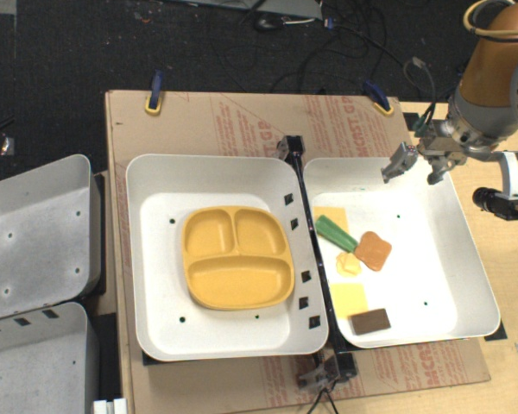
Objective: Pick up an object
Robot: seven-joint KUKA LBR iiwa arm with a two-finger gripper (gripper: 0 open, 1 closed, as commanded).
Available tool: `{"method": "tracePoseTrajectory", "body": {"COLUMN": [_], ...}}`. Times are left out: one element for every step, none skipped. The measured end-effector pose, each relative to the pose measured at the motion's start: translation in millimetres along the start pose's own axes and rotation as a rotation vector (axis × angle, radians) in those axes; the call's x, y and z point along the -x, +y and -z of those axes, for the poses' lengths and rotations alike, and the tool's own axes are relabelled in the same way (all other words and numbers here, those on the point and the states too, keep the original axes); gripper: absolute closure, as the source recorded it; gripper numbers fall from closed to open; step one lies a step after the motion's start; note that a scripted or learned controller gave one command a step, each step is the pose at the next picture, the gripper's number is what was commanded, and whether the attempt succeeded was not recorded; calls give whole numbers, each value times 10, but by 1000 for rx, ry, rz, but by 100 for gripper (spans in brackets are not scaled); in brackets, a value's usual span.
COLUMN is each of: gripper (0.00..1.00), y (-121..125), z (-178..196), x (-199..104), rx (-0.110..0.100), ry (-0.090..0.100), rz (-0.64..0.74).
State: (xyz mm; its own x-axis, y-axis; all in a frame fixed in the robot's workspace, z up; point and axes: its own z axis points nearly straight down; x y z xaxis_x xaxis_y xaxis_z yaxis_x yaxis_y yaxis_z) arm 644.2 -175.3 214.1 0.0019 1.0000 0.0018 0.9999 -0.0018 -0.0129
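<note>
Nearest the camera, at the right bin's point(466, 257) front edge, lies a brown block point(370, 321), flat on the floor and just beside a yellow square point(347, 297). A little farther back comes the main cluster: a small yellow piece point(349, 264) touching an orange piece point(374, 251), with a green stick point(336, 233) lying aslant across the corner of a second yellow square point(328, 219). All of these crowd the bin's left side, close to the divider where the two bins meet, which leaves the right half of the floor bare. Any of them could serve as the thing to pick up; the brown block looks easiest, I think, since it sits apart from the overlapping pile.

The left bin point(147, 231) holds a yellow tray point(238, 258) with three compartments, set roughly in the middle. It seems too broad and flat for a two-finger grasp.

Farther back, the pincer point(416, 164) hangs over the right bin's rear wall, well apart from the objects. Its two fingers stand spread wide with nothing between them, pointing down toward the bin. That reads as a ready pose ahead of a descent: the grasp has not begun. To reach the cluster the arm point(492, 67) would need to move forward and leftward, then drop.

Both bins rest on a cardboard sheet point(242, 119) clamped to the tabletop point(509, 248), probably to stop them sliding.
</note>
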Motion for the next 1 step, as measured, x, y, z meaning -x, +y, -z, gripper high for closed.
{"method": "tracePoseTrajectory", "body": {"gripper": [0], "y": [29], "z": [81], "x": [-6], "rx": [13], "ry": [-2], "rz": [3]}}
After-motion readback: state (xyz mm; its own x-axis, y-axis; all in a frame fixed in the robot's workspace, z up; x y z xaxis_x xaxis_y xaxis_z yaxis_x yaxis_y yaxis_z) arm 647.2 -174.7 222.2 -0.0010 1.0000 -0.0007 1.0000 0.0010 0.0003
